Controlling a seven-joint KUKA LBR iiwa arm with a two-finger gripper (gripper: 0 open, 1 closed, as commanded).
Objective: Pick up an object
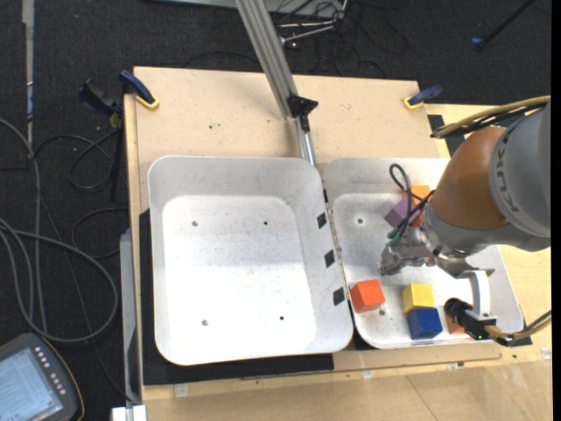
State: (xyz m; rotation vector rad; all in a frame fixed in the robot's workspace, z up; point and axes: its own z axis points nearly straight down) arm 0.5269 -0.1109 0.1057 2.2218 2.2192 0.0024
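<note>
My gripper (396, 260) hangs low over the middle of the right bin (351, 207), under the grey arm with its orange band. An orange cube (367, 294) lies just below and left of it, near the bin's front. A yellow cube (418, 296) sits right of the orange one, with a blue cube (424, 323) touching its near side. A purple block (401, 210) lies behind the gripper, and an orange block (421, 193) behind that is partly hidden by the arm. I see nothing between the fingers.
The left bin (232, 253) stands beside the right one, divided from it by a shared rim. A small red-orange piece (455, 325) lies at the right bin's front right corner. A slanted metal pole (267, 46) crosses the back of the bench.
</note>
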